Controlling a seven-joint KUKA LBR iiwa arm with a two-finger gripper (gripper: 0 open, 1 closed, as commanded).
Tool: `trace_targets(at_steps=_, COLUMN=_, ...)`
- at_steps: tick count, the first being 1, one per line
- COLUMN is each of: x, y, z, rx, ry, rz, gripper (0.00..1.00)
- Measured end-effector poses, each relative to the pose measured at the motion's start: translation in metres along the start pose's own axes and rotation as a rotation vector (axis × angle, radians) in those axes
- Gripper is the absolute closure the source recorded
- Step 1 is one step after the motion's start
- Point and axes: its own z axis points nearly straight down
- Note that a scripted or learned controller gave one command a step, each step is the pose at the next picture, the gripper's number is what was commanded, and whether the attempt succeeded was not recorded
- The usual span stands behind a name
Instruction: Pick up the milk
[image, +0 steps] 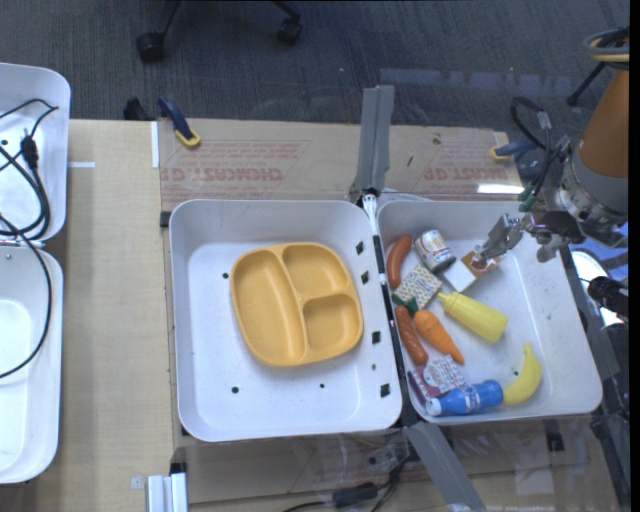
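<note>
While I watch the right bin (560, 300): one milk (456, 398) | two carrots | one banana (524, 375) | gripper (497, 243) grip unclear | labels unreadable

Yellow tray (296, 302); white bins (190, 330); orange carrot (438, 335); yellow banana (524, 376); blue bottle (468, 398).

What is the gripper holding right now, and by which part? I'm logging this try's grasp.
It cannot be told. The gripper hangs over the right bin with a small brown-and-white item at its tip; a clamp isn't visible.

Grey arm (590, 190) with orange band, dark cables
</note>
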Motion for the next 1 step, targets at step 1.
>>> trace_targets(at_steps=1, x=-0.0216, y=0.0385, z=0.1489, rx=0.000, ry=0.000, rz=-0.100, gripper=0.00)
